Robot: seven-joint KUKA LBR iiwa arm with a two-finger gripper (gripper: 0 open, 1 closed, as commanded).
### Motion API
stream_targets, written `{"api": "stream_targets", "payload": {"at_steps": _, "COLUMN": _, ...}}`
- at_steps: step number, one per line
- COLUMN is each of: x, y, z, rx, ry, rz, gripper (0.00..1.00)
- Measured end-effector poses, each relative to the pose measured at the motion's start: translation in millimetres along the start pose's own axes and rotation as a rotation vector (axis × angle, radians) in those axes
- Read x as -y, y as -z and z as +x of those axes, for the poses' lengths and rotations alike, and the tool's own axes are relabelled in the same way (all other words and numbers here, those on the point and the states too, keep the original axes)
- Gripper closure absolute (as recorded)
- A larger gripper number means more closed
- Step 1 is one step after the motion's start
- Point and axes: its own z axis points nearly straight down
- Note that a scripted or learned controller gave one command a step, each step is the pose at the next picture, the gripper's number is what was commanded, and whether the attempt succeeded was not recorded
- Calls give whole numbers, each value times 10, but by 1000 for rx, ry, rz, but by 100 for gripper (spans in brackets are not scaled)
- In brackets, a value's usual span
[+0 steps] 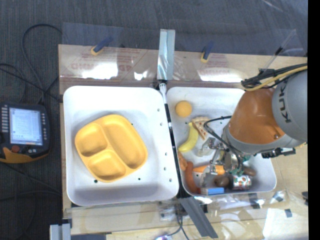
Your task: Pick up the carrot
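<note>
The tool [223, 160] hung low in the right bin [260, 96]; its grip state could not be told. The carrot [190, 173] lay just left of it, below the banana [190, 139]. A yellow divided plate [110, 147] sat in the left bin [80, 96].
</note>
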Motion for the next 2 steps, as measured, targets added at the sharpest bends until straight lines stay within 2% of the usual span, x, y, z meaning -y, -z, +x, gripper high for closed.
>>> {"api": "stream_targets", "payload": {"at_steps": 1, "x": -2, "y": 51, "z": 5, "rx": -8, "ry": 2, "rz": 3, "gripper": 100}}
{"api": "stream_targets", "payload": {"at_steps": 2, "x": -525, "y": 1926, "z": 161, "rx": 14, "ry": 97, "rz": -2, "gripper": 100}}
